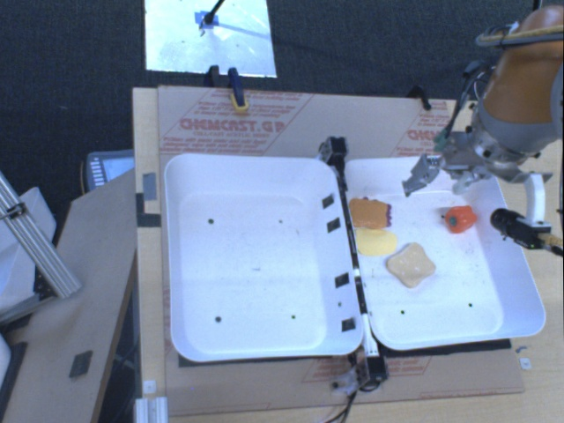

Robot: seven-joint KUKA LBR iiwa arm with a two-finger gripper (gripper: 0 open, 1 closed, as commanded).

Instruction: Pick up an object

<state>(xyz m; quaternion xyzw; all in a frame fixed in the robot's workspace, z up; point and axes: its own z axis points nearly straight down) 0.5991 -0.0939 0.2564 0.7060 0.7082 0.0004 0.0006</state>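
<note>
The right bin holds several small objects. A red-orange piece lies toward its far right. An orange-brown piece sits by the divider, touching a flat yellow piece in front of it. A beige, lumpy piece lies just in front of the yellow one. My gripper hangs over the far part of the right bin, just behind the red-orange piece. It is open, its fingers spread wide, with nothing between them.
The left bin sits beside the right one, joined by black clips along the shared rim. A black part juts over the right bin's right rim. A blue and yellow clamp stands at the board's far edge.
</note>
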